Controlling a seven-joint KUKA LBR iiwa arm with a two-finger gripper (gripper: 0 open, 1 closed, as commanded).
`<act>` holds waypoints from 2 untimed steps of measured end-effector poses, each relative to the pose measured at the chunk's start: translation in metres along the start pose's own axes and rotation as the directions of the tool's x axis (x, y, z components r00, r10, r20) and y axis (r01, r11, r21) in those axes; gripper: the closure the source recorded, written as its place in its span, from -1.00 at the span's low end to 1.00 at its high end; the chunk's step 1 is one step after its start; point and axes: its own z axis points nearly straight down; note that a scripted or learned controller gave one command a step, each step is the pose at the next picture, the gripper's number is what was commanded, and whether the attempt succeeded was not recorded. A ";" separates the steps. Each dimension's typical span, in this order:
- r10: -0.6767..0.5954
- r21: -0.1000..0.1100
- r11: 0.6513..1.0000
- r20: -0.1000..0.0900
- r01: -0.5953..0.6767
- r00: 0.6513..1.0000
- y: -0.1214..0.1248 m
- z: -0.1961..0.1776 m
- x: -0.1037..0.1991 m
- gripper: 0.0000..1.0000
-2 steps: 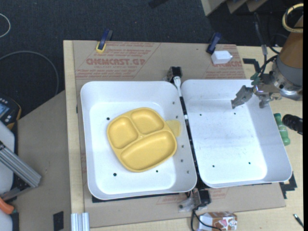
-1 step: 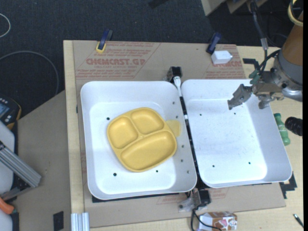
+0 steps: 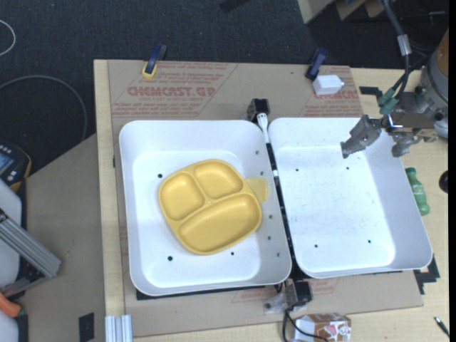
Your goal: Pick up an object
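Note:
A yellow three-compartment plate [image 3: 209, 205] lies flat in the left white bin [image 3: 142, 255], a little right of its middle. My gripper [image 3: 376, 140] hangs over the back right part of the right white bin [image 3: 342, 262], far from the plate. Its two grey fingers [image 3: 356, 139] stand spread apart with nothing between them. The arm comes in from the right edge.
A green marker-like object [image 3: 417, 190] lies just outside the right bin's right wall. A white block [image 3: 328, 85] and blue clips [image 3: 153, 59] sit on the cardboard behind the bins. A black clamp [image 3: 258, 110] sits where the bins meet at the back.

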 end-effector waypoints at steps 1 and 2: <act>-0.003 0.003 1.000 -0.001 0.003 1.000 -0.007 -0.065 0.085 -1.00; 0.005 0.007 1.000 0.002 -0.005 1.000 -0.006 -0.072 0.080 1.00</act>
